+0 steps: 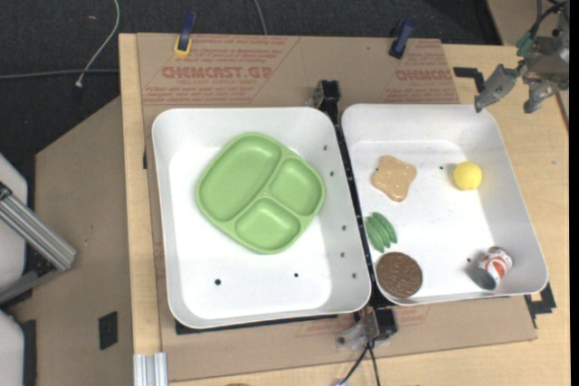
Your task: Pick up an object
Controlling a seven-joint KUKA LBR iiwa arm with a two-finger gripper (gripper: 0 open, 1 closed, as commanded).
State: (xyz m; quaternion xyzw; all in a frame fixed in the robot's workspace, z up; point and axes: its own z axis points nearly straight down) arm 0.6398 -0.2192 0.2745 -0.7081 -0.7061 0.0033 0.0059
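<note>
- The gripper (512, 91) hangs up at the far right, above the outer back corner of the right-hand shallow white bin (516, 194) — two fingers spread apart, nothing between them, so it is released and empty.
- Step in hand, as I read it: the approach. No object has been picked yet; the gripper is high and well apart from everything in the bin.
- Candidates, all lying in the right bin: a small yellow ball (467, 176) toward the back right, nearest the gripper; a flat tan biscuit-shaped piece (394, 178) to its left; a green leafy pod-like toy (381, 230) by the dividing wall; a round dark-brown disc (399, 274) at the front edge; a small red-and-white rounded object (493, 263) in the front right corner.
- The left white bin (181, 221) carries a light-green three-compartment plate (261, 192) — large and flat, a poor first choice.
- Next move calls for choosing one target — the ball looks the shortest reach — then centring the open fingers over it and coming straight down.
- Watch out: the ball may roll off a glancing touch, and the flat pieces give the fingers little to bite on.
</note>
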